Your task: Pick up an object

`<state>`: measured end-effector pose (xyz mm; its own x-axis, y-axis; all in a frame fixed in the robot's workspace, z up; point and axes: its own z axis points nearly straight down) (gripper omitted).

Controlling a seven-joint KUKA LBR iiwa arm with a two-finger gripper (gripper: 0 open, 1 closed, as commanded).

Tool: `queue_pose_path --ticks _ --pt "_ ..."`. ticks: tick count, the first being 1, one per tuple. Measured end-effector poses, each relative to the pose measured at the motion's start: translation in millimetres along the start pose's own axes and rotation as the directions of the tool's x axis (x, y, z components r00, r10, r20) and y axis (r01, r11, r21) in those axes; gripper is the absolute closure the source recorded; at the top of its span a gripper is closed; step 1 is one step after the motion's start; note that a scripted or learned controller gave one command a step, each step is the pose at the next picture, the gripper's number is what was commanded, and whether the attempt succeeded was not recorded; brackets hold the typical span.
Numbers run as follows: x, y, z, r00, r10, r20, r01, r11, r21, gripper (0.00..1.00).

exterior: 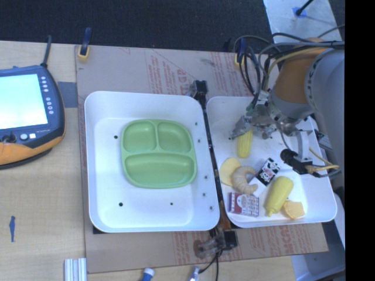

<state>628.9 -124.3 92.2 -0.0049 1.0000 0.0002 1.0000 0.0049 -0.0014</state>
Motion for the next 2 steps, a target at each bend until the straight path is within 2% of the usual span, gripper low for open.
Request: queue_pose_path --ticks 2 --pt "3.5 -4.0 0.5 1.0 0.0 -0.001 0.0 1.0 0.004 0.0"
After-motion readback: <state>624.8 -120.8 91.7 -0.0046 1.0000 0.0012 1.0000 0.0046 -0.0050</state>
